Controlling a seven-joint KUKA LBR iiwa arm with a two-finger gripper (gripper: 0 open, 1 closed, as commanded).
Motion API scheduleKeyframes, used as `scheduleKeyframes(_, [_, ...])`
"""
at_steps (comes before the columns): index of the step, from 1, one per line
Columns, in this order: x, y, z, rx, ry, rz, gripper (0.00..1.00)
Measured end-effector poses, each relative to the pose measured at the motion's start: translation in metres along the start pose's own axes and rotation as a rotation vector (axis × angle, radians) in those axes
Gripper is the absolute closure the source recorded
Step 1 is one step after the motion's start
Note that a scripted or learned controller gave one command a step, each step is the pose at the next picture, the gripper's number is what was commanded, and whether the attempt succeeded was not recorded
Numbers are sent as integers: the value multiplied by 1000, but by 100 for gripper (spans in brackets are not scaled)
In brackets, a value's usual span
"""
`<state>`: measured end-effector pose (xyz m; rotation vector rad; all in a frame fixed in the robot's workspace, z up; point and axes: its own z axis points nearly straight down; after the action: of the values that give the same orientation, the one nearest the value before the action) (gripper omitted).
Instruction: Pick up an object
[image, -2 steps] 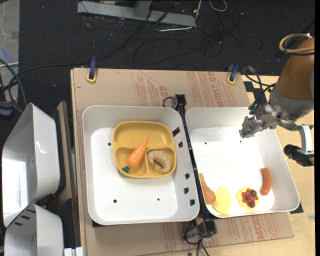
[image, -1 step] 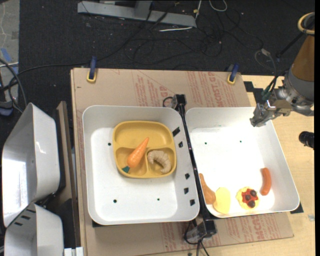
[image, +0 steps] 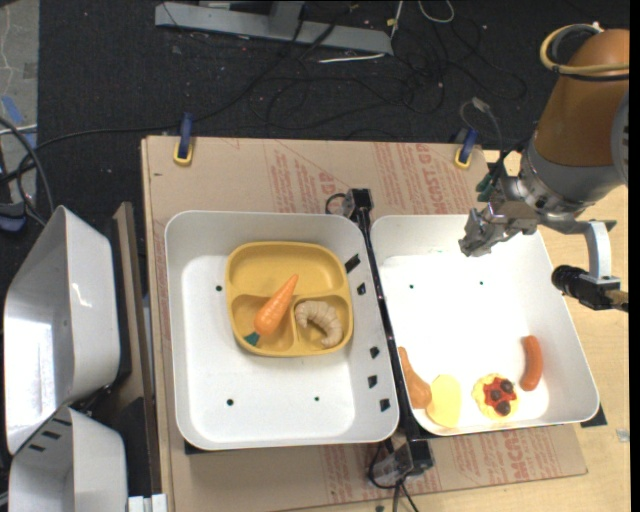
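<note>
My gripper (image: 478, 238) hangs over the far edge of the right bin (image: 470, 320), pointing down, with nothing visible in it. In that bin's near part lie a red sausage (image: 531, 361), a small pizza piece with red and dark toppings (image: 497, 394), a yellow slice (image: 445, 398) and an orange drumstick-like piece (image: 411, 378). In the left bin (image: 200, 330) a yellow divided plate (image: 250, 270) holds an orange carrot (image: 276, 305) and a pale shrimp (image: 321, 320).
Black clips line the divider between the bins (image: 372, 330). The bins rest on a cardboard sheet (image: 270, 170) held by yellow clamps (image: 182, 150). Cables run across the dark floor beyond. White containers (image: 60, 310) stand at the left.
</note>
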<state>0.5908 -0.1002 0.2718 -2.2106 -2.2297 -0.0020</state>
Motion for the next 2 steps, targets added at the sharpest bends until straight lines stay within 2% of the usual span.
scheduleKeyframes(2, [108, 16, 1, -2, -1, 0, 100])
